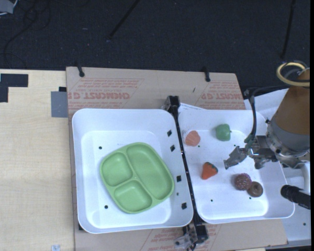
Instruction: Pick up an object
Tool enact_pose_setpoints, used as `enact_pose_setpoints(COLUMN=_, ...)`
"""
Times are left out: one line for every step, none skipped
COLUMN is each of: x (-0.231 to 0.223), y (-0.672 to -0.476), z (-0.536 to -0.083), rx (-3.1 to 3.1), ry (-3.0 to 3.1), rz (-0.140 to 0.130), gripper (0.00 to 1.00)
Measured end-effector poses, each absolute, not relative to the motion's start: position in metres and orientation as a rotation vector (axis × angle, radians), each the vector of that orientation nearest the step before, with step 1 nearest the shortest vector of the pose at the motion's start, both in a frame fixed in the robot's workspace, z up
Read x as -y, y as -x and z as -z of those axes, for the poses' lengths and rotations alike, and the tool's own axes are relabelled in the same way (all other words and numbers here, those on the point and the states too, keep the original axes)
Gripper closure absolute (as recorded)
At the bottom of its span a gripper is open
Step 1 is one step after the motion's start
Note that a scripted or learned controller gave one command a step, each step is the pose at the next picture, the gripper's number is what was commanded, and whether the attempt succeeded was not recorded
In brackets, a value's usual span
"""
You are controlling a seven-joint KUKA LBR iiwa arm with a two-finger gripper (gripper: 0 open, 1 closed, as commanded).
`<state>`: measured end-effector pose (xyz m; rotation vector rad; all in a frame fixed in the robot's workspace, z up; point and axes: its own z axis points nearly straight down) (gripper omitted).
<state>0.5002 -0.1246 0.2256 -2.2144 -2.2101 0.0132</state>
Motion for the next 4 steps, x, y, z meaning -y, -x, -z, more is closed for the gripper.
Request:
enact_pose_setpoints(x=0.125, y=-0.502, z=-0.231, rx=2.219, ry=2.219, rz=-0.003, gripper=0.0)
enact_pose_setpoints(x=0.128, y=-0.504, z=-0.168, rx=2.215, ry=2.216, rz=-0.008, gripper=0.0)
enact_pose_setpoints(x=0.12, y=-0.501, z=-0.106, rx=2.216, ry=2.215, rz=-0.005, gripper=0.0)
enact_pose_setpoints(x=0.119, y=-0.5, z=-0.087, rx=2.217, ry=2.22, rz=-0.003, gripper=0.0)
